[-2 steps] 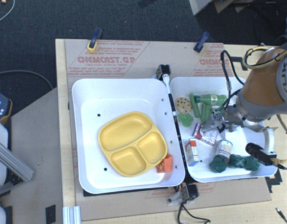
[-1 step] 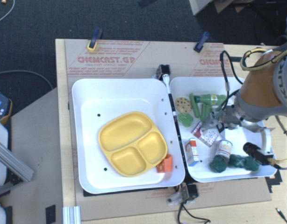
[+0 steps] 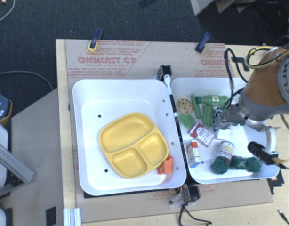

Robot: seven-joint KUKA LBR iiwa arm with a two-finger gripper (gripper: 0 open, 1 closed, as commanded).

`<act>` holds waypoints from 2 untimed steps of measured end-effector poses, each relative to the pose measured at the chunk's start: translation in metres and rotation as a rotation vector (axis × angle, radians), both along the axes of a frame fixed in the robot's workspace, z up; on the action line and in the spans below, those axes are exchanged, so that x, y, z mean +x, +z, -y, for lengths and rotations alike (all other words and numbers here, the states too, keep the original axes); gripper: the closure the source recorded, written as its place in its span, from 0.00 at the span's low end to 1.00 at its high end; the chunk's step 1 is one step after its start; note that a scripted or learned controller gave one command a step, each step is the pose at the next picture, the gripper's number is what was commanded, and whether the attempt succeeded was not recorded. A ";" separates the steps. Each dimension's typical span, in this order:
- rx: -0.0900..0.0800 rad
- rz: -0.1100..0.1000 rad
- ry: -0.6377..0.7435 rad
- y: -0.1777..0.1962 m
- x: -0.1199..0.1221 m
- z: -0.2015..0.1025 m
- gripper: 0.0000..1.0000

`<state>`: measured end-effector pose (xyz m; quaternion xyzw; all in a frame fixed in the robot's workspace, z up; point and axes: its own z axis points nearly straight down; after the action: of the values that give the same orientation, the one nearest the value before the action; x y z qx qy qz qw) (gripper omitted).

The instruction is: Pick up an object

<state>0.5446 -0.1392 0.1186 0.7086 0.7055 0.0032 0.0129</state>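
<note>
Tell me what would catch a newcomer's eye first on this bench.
The big yellow divided plate lies in the middle of the left bin, with a small orange block touching its lower right edge. The right bin is crowded with small items, among them a green bottle near the top and a dark green dumbbell-shaped toy along the front. The grey arm with its orange band reaches over that bin from the right.

divided plate (image 3: 133, 145) in left bin (image 3: 88, 102), bottle (image 3: 209, 101) and jar (image 3: 225, 150) in right bin (image 3: 191, 84)
</note>
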 end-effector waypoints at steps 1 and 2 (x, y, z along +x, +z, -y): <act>0.012 -0.018 0.003 0.047 -0.003 0.008 1.00; 0.011 -0.015 0.005 0.100 -0.001 0.008 1.00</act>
<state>0.5435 -0.1475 0.2189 0.7068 0.7074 0.0018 0.0038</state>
